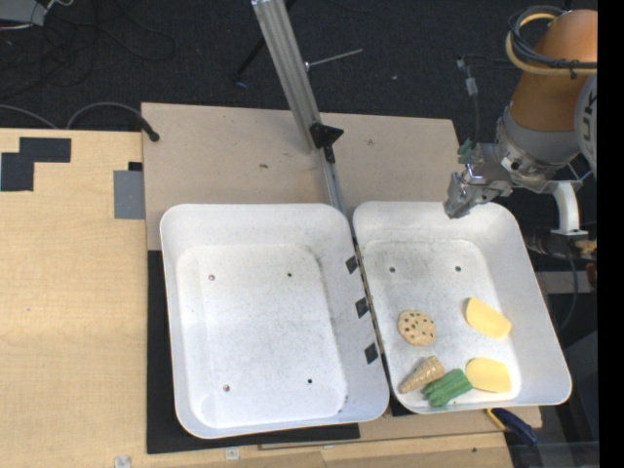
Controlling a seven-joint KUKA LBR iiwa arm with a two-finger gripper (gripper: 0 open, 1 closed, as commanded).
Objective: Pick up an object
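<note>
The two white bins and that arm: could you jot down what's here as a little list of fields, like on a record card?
arm: grey with orange band, reaching in from the right
gripper: above the far rim of the right bin, holding nothing visible
left bin: white, shallow
cookie: right bin, near the divider
upper yellow piece: right bin, right of the cookie
lower yellow piece: right bin, near corner
cone: right bin, touching the green item
green item: right bin, near rim
</note>
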